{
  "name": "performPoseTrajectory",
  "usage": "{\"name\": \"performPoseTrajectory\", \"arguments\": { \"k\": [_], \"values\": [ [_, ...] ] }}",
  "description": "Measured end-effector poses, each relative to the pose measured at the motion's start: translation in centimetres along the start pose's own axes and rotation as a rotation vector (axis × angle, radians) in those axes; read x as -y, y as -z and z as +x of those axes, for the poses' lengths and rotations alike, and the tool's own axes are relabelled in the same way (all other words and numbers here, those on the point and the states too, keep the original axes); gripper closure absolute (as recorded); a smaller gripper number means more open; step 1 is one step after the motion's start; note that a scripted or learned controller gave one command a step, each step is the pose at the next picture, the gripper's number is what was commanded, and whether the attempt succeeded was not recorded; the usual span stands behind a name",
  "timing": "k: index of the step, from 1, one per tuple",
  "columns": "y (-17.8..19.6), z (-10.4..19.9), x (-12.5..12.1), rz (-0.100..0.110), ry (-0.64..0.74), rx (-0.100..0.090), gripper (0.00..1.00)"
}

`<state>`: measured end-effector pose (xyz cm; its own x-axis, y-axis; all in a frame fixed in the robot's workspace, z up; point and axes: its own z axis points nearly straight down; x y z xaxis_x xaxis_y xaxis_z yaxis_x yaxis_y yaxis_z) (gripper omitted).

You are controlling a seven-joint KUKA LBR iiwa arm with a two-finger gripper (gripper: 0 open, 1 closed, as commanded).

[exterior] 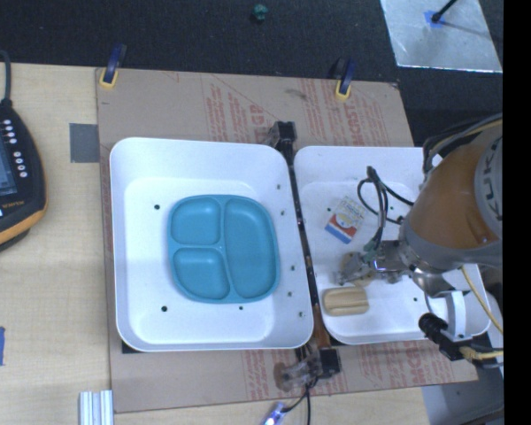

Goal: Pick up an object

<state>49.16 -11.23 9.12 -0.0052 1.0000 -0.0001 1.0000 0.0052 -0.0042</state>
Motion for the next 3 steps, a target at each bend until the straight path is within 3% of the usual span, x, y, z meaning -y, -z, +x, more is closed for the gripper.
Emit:
{"name": "performPoseTrajectory", "arguments": {
  "k": [1,2,3],
  "values": [
    [1.0,-0.1,-0.1,0.0,0.004,0.002,1.0],
    [1.0,-0.1,-0.1,0.0,0.003,0.002,0.0],
    [0.1,0.8,-5.0,0.0,0.002,0.001,0.0]
  ]
}}
